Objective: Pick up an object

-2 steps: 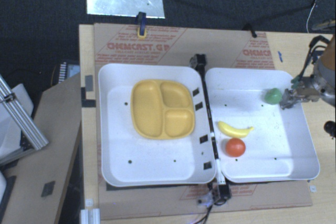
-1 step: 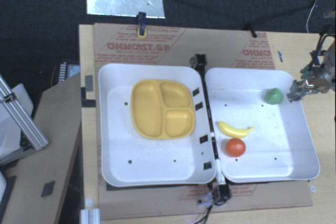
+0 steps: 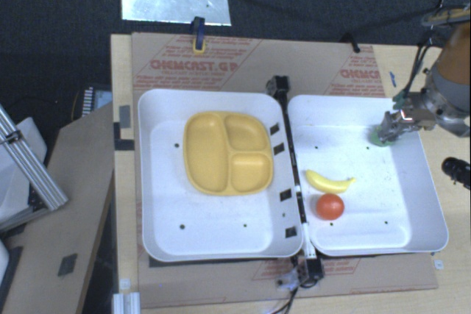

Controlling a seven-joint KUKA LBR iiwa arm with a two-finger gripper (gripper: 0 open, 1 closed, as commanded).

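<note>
On the bench point(image 3: 243, 59), the left bin point(image 3: 158, 158) carries a yellow divided plate point(image 3: 227, 152), lying flat near the bin's middle and a little toward its far edge, with one long compartment on its left side and two smaller ones on its right. A black divider strip point(image 3: 288, 158) runs between the two bins where their inner edges meet. In the right bin point(image 3: 412, 224), a banana point(image 3: 328, 182) lies close to the inner edge, roughly halfway between the far and near edges, and a red tomato point(image 3: 330, 207) sits just beside it on the near side, close enough that they look to be touching. Further right, toward the far right corner of that bin, a small green object point(image 3: 383, 135) rests on the floor of the bin. The gripper point(image 3: 395, 123) is down right on top of it, and from here I cannot tell how its tips are set or whether anything is gripped. The grey arm point(image 3: 450, 88) comes in over the bin's right edge.
</note>
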